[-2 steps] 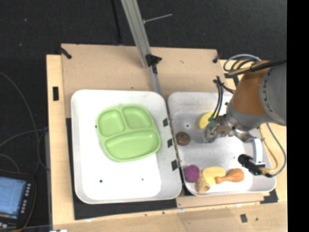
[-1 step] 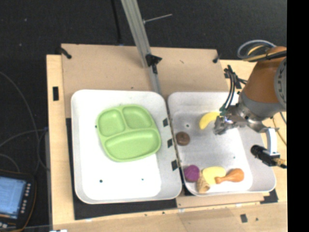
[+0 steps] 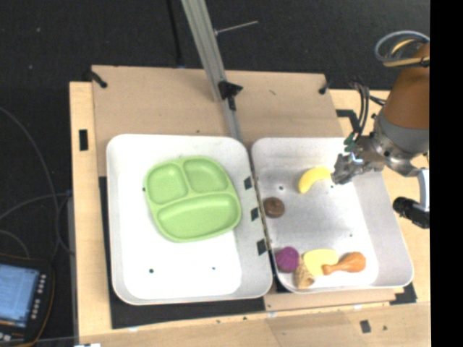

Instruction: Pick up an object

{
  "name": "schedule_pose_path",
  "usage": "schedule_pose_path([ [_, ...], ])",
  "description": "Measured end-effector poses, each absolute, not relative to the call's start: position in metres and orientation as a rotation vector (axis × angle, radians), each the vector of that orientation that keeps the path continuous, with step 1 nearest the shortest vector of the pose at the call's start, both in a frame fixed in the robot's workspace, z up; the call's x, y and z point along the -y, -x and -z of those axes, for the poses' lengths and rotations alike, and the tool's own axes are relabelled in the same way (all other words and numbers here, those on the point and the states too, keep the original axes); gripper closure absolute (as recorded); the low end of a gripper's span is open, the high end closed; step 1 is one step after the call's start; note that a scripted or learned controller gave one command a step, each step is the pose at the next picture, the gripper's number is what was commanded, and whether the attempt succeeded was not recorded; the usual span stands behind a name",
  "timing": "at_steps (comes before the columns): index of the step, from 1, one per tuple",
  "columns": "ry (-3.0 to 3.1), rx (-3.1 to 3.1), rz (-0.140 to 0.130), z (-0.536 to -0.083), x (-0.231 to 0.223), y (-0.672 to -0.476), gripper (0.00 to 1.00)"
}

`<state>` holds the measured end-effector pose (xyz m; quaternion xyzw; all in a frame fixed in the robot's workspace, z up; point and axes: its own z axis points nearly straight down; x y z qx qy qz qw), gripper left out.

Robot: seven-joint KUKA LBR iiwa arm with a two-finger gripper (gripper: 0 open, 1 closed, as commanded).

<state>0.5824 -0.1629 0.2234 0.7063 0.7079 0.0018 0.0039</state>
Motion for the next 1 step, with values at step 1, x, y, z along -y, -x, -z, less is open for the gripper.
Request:
schedule_pose_path([
  [1, -2.214, -2.220, -0.005, -0.2711, 0.1644, -0.5838, 1.00],
])
